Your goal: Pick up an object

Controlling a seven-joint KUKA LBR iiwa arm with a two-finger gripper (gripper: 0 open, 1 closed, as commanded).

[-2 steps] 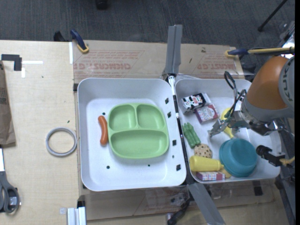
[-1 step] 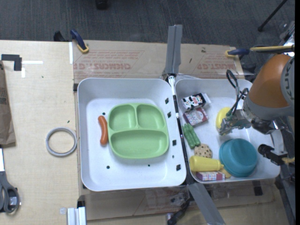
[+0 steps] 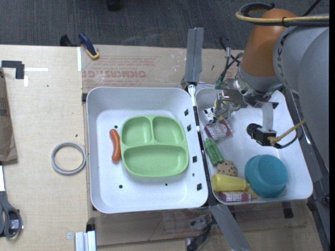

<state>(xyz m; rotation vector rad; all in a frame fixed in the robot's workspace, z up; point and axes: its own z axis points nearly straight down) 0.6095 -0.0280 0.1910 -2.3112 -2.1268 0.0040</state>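
Note:
My gripper [image 3: 222, 107] hangs low over the back left corner of the right bin [image 3: 293, 140], beneath the grey arm with its orange band. Just in front of it lies a pink-and-white packet [image 3: 219, 130]. Further forward in the same bin are a green pickle-like piece [image 3: 212, 150], a speckled cookie [image 3: 226, 168], a yellow bottle [image 3: 230, 182], a small pink box [image 3: 233, 196] and a blue bowl [image 3: 267, 175]. I see nothing lifted off the bin floor.
The left bin [image 3: 99, 140] holds a green divided plate [image 3: 155, 145] and an orange sausage [image 3: 114, 144]. On the bench to the left lie a grey tape ring [image 3: 68, 158] and scissors [image 3: 8, 221]. A metal divider [image 3: 194, 56] stands between the bins.

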